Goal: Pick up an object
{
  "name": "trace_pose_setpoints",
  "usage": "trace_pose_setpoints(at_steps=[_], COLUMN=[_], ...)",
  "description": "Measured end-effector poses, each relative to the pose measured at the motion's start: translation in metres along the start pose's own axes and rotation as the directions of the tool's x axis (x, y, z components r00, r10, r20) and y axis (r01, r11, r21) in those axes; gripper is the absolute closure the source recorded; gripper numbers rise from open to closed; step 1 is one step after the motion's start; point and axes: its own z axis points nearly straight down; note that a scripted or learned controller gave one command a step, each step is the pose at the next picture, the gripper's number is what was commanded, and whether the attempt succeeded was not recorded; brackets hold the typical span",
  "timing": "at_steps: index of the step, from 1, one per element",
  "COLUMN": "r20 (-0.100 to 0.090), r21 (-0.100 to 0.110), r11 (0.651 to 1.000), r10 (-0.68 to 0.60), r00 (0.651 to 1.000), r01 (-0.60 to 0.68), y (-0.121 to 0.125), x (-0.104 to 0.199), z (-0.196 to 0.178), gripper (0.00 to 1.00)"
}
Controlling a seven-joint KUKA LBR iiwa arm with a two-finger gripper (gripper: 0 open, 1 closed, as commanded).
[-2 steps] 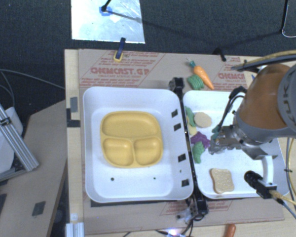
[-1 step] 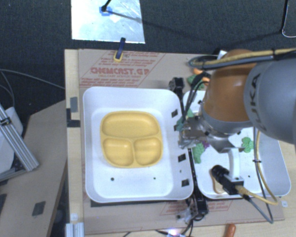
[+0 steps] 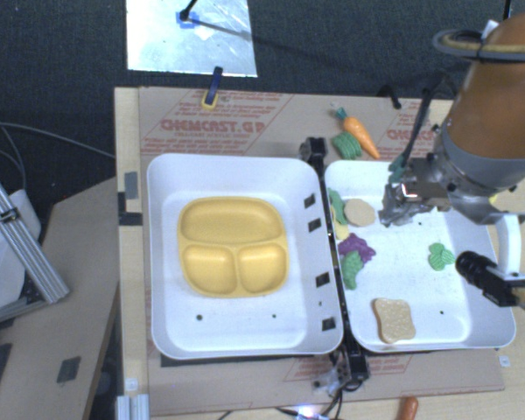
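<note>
My gripper (image 3: 397, 206) hangs over the far part of the right bin (image 3: 481, 322), just right of a round tan cookie (image 3: 360, 212). Nothing shows between it and the bin floor. A green leafy piece (image 3: 335, 206) lies left of the cookie. Purple grapes (image 3: 357, 246) and another green piece (image 3: 350, 271) lie nearer the bin's left wall. A green broccoli floret (image 3: 440, 255) sits right of centre, and a slice of toast (image 3: 394, 319) lies near the front.
The left bin (image 3: 166, 313) holds a yellow divided plate (image 3: 234, 244). A carrot (image 3: 359, 131) and a green item (image 3: 346, 145) lie on the cardboard behind the right bin. A black cylinder (image 3: 486, 276) juts over the right bin's right side.
</note>
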Motion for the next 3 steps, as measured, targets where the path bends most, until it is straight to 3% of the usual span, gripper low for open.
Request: trace_pose_setpoints(at_steps=[1, 2, 3], r20=[0.000, 0.000, -0.002], r21=[0.012, 0.017, 0.009], r11=[1.000, 1.000, 1.000], r10=[-0.006, -0.001, -0.010], r00=[1.000, 1.000, 1.000], r01=[0.006, 0.001, 0.010], y=[-0.001, -0.003, -0.001], x=[0.008, -0.001, 0.057], z=[0.022, 0.080, 0.033], gripper=[1.00, 1.00, 1.00])
